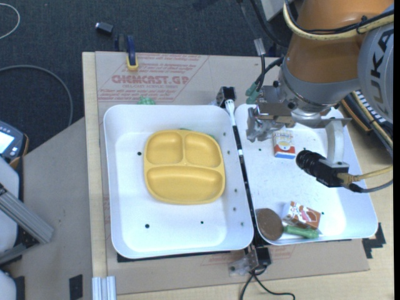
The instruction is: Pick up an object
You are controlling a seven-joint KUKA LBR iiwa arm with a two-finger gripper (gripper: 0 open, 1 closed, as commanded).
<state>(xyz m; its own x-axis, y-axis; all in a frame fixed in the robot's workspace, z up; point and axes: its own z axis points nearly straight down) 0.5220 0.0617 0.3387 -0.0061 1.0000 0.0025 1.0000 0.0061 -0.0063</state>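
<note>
The gripper point(261, 127) hangs over the back left corner of the right bin point(356, 214), close to the divider between the bins. A small white carton point(284, 146) with red and blue print lies just right of it, partly under the wrist. At the bin's front lie a brown round disc point(269, 224), a red and white packet point(304, 215) and a green stick-like item point(302, 232). Nothing shows held in the gripper. The arm's bulk hides the back of the right bin.
A yellow divided plate point(184, 166) lies in the middle of the left bin point(125, 217). A black cylinder with a cable point(320, 167) juts over the right bin. Cardboard point(156, 74) lies under both bins, with a blue and yellow clamp point(131, 54) at its back edge.
</note>
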